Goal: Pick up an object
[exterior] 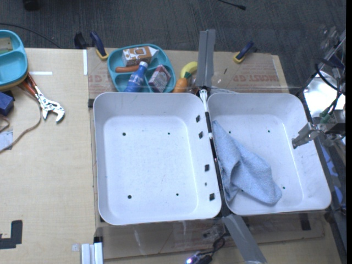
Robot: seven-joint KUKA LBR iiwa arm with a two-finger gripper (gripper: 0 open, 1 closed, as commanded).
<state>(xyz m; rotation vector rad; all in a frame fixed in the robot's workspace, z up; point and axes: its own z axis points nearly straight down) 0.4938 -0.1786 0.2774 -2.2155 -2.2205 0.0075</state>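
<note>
Seen from above: 2 white bins side by side on a bench, left bin point(148, 158) bare, right bin point(308, 175) holding 1 crumpled blue-grey cloth point(245, 172).

Cloth bunched against the right bin's left wall, beside the divider, trailing down toward the near corner. Gripper point(301, 139) poised at the right bin's right rim, well apart from the cloth, with bare white floor between. Nothing visible in its grasp; whether open or shut, impossible to tell at this size and angle.

Step in hand, by all appearances: the approach, pick not yet made. Next move likely to call for a traverse leftward across the bin, then a descent onto the thickest fold of cloth, where a pinch stands the best chance of catching fabric rather than sliding off a flat edge.

Beyond the bins: a teal tray point(141, 67) of small items, a banana point(188, 69), a wrench point(49, 108) on the wooden bench, all outside the working area.
</note>
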